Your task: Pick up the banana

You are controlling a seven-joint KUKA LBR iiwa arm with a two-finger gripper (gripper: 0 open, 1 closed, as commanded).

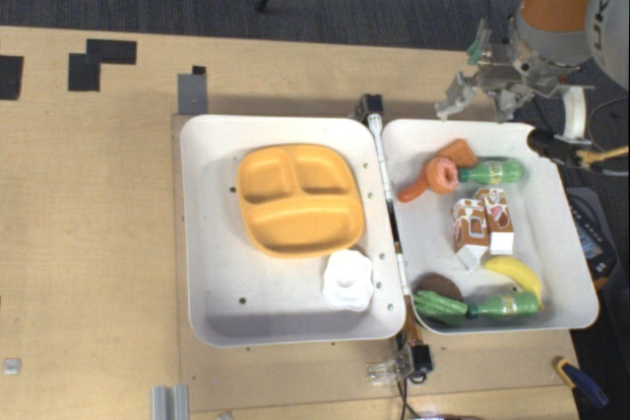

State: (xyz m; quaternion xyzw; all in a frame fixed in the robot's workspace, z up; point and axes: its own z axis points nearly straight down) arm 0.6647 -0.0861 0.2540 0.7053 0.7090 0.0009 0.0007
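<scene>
The yellow banana (517,275) lies in the right bin (579,256), near its front right corner, just above a green bottle (508,307). My gripper (484,103) hangs over the back rim of the right bin, well behind the banana. Its fingers stand apart, open, with nothing between them.
The right bin also holds an orange carrot piece with a pink ring (441,174), a second green bottle (492,174), brown-and-white boxes (480,223), a brown disc (438,287) and a green vegetable (438,308). The left bin (202,241) holds an orange divided plate (298,197) and a white cup (347,278).
</scene>
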